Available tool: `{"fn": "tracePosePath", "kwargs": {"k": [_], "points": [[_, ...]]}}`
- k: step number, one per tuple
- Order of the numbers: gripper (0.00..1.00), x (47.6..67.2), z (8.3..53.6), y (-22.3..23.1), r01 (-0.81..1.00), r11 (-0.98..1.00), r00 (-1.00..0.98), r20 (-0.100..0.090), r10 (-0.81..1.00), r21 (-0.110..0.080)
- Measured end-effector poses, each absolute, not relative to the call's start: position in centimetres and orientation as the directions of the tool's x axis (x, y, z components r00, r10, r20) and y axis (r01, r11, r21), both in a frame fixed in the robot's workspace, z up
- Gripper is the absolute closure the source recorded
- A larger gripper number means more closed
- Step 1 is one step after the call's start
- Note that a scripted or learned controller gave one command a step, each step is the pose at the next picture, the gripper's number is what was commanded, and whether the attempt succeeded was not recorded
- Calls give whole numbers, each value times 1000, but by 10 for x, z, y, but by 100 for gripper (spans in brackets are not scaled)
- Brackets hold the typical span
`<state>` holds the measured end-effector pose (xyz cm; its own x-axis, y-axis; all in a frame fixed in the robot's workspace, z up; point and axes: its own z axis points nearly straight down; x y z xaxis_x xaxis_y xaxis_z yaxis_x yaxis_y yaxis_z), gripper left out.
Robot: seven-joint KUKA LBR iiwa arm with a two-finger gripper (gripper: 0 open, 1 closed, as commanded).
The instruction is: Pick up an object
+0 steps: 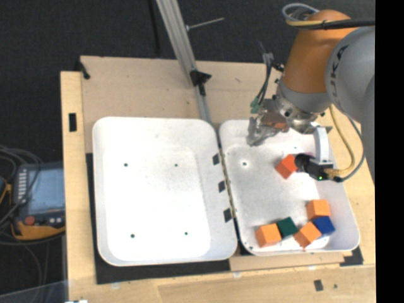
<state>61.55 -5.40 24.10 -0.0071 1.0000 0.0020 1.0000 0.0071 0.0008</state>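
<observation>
My gripper (257,133) hangs over the far left corner of the right bin (252,194), above bare bin floor. A red-orange block (286,166) lies to its right, in the middle of that bin and apart from the gripper. Along the bin's near edge lie an orange block (268,234), a dark green block (287,226), another orange block (308,233) and a blue block (322,225). A third orange block (318,207) sits just behind the blue one.
The left bin (151,188) lies beside the right one, with a narrow gap and black clips between them. A slanted metal rail (180,43) rises behind the bins. A handheld control pendant (38,201) rests off the bench at the left.
</observation>
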Motion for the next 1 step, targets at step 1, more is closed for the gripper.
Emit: {"fn": "tracePosePath", "kwargs": {"k": [1], "points": [[100, 608, 247, 7, 1000, 8, -8, 2, 1000, 0]]}}
